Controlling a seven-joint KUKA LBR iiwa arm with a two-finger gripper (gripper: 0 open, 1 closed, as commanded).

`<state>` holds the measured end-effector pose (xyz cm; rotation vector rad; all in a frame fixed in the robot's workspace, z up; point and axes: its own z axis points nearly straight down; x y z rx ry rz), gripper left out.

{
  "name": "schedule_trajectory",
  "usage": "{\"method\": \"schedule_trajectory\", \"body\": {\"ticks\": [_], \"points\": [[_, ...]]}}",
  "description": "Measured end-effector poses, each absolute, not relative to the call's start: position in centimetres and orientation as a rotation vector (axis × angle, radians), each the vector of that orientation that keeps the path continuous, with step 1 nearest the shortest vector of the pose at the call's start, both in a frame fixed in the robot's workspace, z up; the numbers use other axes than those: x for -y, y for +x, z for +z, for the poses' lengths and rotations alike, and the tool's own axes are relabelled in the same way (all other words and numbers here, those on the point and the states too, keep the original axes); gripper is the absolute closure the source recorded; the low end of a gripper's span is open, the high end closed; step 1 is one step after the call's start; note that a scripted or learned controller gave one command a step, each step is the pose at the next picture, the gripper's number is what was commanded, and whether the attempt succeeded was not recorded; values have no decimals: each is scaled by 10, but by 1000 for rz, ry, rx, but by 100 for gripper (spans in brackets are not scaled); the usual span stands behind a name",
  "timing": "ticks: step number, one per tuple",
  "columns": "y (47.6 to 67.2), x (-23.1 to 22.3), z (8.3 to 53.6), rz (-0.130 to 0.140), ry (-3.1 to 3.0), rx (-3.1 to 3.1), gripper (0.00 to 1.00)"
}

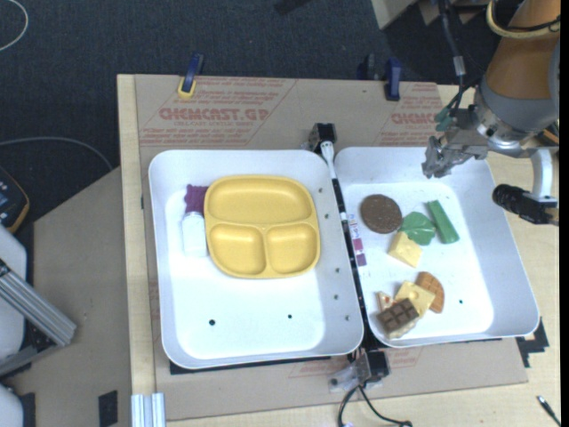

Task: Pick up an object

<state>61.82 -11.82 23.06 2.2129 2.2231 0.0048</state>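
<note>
The right bin [498, 265] holds a round brown cookie [381, 213], a green leafy piece [418, 228], a green stick [441, 221], a pale yellow cheese wedge [406, 250], an orange cracker [430, 286], more yellow pieces [413, 295] and a chocolate-like waffle piece [396, 314]. My gripper [440, 160] hangs over the bin's far edge, up and to the right of the cookie, apart from every item. Nothing shows between its fingers.
The left bin [178, 318] bears a yellow divided plate [262, 225], with a purple item [196, 197] and a white bottle [193, 234] at its left. A black divider rail [342, 229] runs between the bins. Clamps [188, 78] sit on the board's far edge.
</note>
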Motion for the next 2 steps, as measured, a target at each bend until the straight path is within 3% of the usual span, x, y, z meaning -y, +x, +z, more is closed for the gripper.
{"method": "schedule_trajectory", "body": {"ticks": [2], "points": [[675,52,222,4,2215,-2221,100]]}}
